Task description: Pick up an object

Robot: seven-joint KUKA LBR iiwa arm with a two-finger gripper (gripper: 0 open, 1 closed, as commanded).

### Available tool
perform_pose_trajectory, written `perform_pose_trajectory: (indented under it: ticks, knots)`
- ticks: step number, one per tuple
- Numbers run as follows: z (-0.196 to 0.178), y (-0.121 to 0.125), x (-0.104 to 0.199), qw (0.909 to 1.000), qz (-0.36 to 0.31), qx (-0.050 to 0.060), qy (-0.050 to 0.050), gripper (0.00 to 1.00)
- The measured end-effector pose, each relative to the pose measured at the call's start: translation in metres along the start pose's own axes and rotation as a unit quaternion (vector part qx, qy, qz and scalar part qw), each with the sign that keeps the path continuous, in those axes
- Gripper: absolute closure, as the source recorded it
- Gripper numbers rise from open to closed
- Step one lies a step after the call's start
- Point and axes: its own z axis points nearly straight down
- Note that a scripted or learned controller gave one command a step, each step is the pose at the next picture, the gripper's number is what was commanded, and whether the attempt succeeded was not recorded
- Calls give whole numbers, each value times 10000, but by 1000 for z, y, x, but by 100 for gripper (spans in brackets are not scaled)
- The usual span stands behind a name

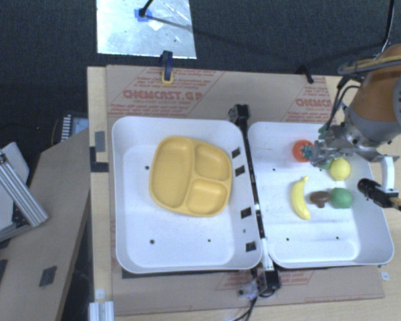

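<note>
Camera view, looking down at a slant: two shallow white bins lie side by side on a cardboard-covered bench; the left bin (130,246) holds a yellow divided plate (190,175) with three compartments, lying flat near the middle.

The right bin (321,249) holds the loose objects, all in its upper right part — an orange-red round object (300,150) near the far wall; a yellow lemon-like ball (340,169) to its right; a banana (300,198) lying roughly lengthwise below them; a small brown object (319,197) just beside the banana, touching or nearly touching a green ball (341,198) on its right.

The arm enters from the right, its orange band above the wrist visible at the frame's edge; the gripper (319,152) sits low over the right bin, between the orange-red object and the yellow ball, close to both; whether it touches either cannot be told; nothing is seen between its fingers, and their state cannot be told from this angle.

A silver sheet (146,17) lies on the dark floor beyond the bench.
</note>
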Motion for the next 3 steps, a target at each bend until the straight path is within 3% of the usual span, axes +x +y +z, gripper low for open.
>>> perform_pose_trajectory:
  ticks: [1, 2, 3]
  knots:
    - [-63, 5, 5, 10000, -25, -8, -1, 100]
    - [-95, 7, 5, 10000, -26, 9, 1, 100]
    - [-101, 8, 59, 10000, -44, 22, 16, 100]
